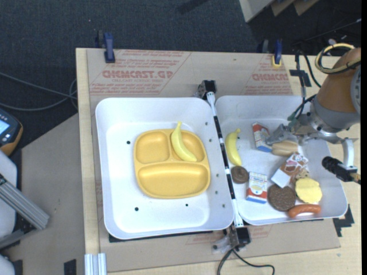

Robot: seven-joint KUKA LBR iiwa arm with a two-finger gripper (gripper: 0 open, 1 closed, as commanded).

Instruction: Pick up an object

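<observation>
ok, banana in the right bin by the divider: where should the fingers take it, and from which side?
Probably at mid-length of the banana, coming straight down, fingers closing across its narrow width. It lies flat and lengthwise along the right bin's left wall, with the chocolate cookie at its lower end, so its middle looks the clearest part.

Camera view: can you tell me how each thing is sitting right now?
Yellow tray: flat in the left bin.
Banana: lying in the tray's top right compartment.
Second banana: lying in the right bin.
Gripper: low over the right bin.
Bread roll: lying by the gripper.
</observation>
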